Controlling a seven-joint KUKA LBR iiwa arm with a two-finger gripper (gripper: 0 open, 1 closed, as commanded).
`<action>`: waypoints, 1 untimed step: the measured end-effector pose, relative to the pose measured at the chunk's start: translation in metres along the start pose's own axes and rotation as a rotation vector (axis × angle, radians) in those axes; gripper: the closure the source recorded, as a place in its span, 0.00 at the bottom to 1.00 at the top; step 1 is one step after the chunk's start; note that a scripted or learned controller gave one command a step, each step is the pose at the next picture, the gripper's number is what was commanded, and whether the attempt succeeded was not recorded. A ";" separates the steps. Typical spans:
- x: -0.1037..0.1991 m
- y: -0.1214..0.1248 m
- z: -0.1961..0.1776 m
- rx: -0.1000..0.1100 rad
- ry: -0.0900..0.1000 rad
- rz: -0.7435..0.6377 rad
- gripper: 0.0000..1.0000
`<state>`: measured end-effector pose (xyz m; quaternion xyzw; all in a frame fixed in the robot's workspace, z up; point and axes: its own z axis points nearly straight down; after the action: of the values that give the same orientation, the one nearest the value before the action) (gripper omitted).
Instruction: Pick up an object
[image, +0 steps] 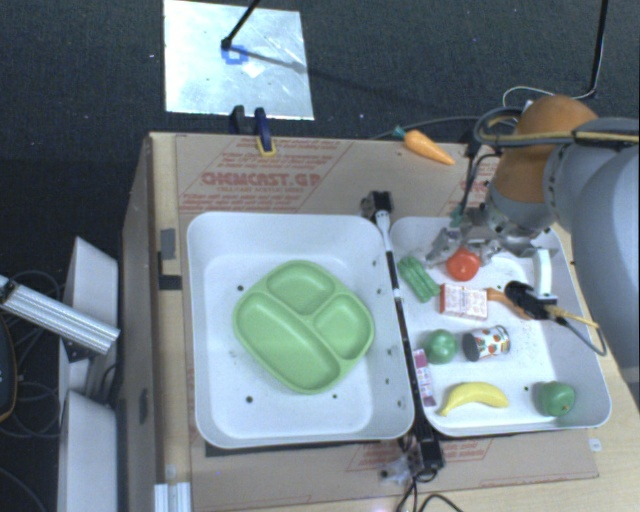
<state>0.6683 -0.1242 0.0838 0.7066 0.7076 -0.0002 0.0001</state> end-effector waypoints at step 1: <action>0.000 0.002 -0.012 -0.005 -0.001 -0.002 1.00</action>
<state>0.6699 -0.1243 0.0960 0.7060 0.7082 0.0012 0.0022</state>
